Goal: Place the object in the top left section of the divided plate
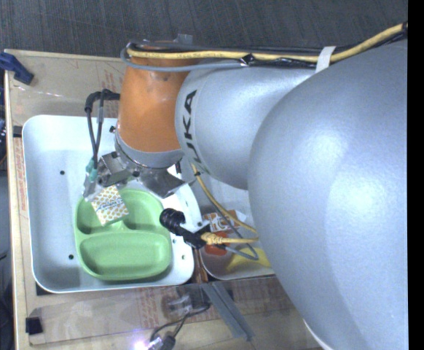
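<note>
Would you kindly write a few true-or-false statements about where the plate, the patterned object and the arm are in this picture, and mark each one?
1. The green divided plate sits in the left white bin. True.
2. The plate is red. False: it is green.
3. A small patterned object lies at the plate's top left section, just below the end effector. True.
4. The patterned object lies in the plate's large bottom section. False: it is in the upper left section.
5. The arm reaches in from the left of the view. False: it comes from the right.
</note>
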`<control>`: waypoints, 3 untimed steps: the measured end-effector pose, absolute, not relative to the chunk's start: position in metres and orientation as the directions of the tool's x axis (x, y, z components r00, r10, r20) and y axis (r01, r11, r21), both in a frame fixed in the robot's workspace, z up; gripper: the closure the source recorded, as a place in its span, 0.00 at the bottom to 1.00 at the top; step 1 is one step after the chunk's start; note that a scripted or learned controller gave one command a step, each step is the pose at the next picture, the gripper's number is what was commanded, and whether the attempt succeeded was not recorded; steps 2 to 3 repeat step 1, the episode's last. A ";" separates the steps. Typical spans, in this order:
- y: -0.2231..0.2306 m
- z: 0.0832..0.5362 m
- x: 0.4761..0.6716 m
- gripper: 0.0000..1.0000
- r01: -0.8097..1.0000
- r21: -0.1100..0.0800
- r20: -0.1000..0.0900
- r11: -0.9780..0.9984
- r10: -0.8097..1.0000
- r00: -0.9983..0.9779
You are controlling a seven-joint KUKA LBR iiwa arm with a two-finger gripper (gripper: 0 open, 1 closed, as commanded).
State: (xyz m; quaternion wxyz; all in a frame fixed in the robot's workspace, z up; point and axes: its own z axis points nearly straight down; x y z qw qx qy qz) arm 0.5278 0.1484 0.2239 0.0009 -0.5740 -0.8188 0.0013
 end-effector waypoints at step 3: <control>0.148 0.224 0.528 0.00 0.940 -0.003 0.000 0.341 0.940 -0.341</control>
